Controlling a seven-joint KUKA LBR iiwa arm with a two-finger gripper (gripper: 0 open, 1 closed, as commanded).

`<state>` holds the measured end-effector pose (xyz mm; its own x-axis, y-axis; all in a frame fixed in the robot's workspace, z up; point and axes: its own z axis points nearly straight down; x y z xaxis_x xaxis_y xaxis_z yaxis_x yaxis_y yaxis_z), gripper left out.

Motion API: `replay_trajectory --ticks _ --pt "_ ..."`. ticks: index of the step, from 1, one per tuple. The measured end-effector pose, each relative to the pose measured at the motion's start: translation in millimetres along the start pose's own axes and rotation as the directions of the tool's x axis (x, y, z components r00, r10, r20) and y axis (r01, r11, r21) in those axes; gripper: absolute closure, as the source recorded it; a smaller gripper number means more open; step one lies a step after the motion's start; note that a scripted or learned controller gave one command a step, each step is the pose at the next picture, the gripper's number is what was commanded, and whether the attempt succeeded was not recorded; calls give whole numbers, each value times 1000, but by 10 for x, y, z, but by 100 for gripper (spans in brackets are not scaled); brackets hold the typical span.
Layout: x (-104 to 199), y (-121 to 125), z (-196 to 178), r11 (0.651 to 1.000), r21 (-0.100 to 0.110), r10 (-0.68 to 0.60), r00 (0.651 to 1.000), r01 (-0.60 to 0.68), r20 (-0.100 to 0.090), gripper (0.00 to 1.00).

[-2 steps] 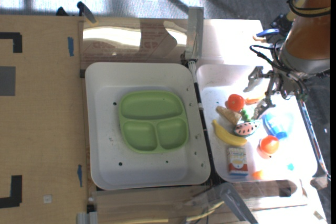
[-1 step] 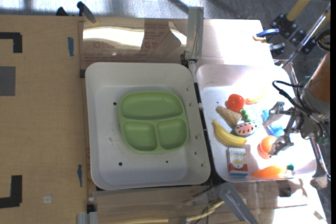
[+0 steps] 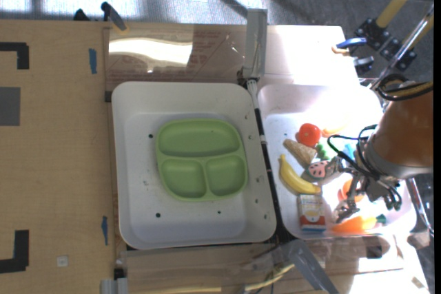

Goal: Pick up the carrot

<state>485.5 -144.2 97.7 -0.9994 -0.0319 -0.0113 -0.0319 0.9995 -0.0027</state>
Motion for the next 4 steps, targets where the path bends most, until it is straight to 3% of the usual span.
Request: replay_trajectory --ticks 1,2,3,4 --pt "-12 21 -83 1000 -1 -4 1000 4 3 100" --pt "-38 30 -186 1000 1 -6 1000 6 11 100" --pt "-998 218 75 974 -2 225 974 -225 5 100" --pt "-986 218 88 974 -2 225 974 -225 1 0"
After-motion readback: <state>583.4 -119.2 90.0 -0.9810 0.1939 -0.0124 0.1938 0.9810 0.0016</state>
